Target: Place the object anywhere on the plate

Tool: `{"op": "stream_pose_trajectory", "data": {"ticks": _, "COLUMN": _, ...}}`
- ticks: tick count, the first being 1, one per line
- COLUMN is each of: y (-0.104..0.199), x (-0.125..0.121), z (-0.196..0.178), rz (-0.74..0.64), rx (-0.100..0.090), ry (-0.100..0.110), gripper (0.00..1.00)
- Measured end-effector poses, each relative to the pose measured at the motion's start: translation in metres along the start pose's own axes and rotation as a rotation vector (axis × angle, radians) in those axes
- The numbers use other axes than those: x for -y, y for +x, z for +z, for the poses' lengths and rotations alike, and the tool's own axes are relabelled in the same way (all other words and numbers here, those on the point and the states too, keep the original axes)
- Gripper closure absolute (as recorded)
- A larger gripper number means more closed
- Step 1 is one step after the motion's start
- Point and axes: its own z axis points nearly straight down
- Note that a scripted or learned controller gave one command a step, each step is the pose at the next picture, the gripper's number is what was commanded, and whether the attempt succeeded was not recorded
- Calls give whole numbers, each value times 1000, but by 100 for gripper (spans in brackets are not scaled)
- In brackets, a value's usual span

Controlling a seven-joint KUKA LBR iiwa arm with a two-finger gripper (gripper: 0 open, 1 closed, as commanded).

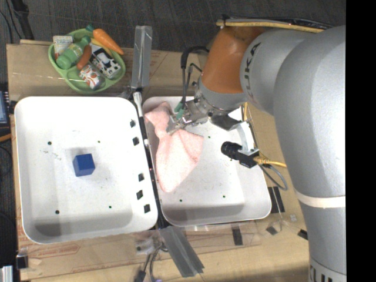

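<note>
Reaching in from the right, our arm (294,81) hangs over the right-hand bin (252,207), its orange band (226,63) sitting above the wrist. Our gripper (176,120) is down at the upper left part of that bin, right at the top of a pink cloth (179,154). We see the cloth bunched up against the metal tips, and a fold of it seems to be caught there, but the tips are small and partly hidden by the wrist, so we cannot tell whether they are spread or closed, nor whether the cloth is truly pinched.

From the gripper, the cloth trails down and slightly left, lying flat on the bin floor and ending near the wall shared by the two bins. A black cable plug (235,151) with a yellow lead hangs beside the wrist, above the middle of the same bin.

We find a small blue cube (84,164) in the left-hand bin (35,228), left of its centre, standing on the floor well apart from the cloth and the gripper.

Beyond the left bin, on the table (29,69), a green bowl (61,75) holds toy food, among it an orange carrot (106,39).
</note>
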Motion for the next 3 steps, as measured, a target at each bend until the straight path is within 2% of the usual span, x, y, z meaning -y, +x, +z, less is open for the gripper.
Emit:
{"op": "stream_pose_trajectory", "data": {"ticks": 1, "y": 1, "x": -1, "z": -40, "rz": -7, "rx": 1, "ry": -2, "gripper": 100}}
{"op": "stream_pose_trajectory", "data": {"ticks": 3, "y": 89, "x": -10, "z": -49, "rz": -814, "rx": 1, "ry": 1, "gripper": 100}}
